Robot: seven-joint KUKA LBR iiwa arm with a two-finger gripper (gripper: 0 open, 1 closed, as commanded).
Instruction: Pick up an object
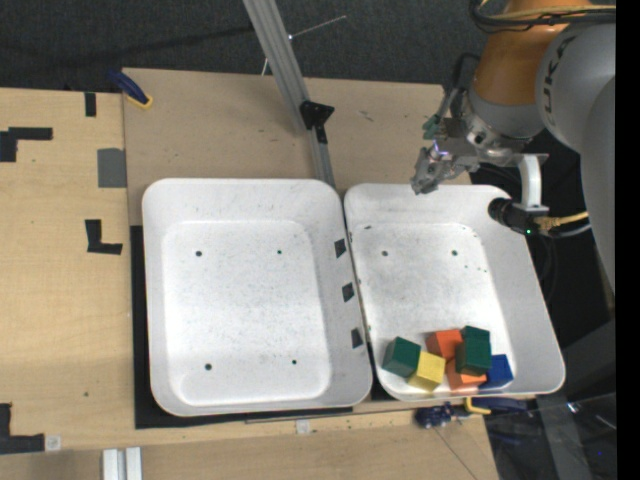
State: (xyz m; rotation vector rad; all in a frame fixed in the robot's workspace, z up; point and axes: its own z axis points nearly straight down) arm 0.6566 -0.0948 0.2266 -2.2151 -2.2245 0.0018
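Note:
Several small coloured blocks lie heaped in the near right corner of the right bin (400,218): a dark green block (403,355), a yellow block (430,369), an orange block (446,343), a second green block (476,348) and a blue block (499,369). My gripper (430,179) hangs above the far rim of the right bin, well away from the heap. Nothing shows between its fingers.
The left bin (170,218) sits beside the right one. A slanted metal bar (285,53) with a black clamp runs down to the gap between the bins. Black tape marks lie on the wooden bench at the left.

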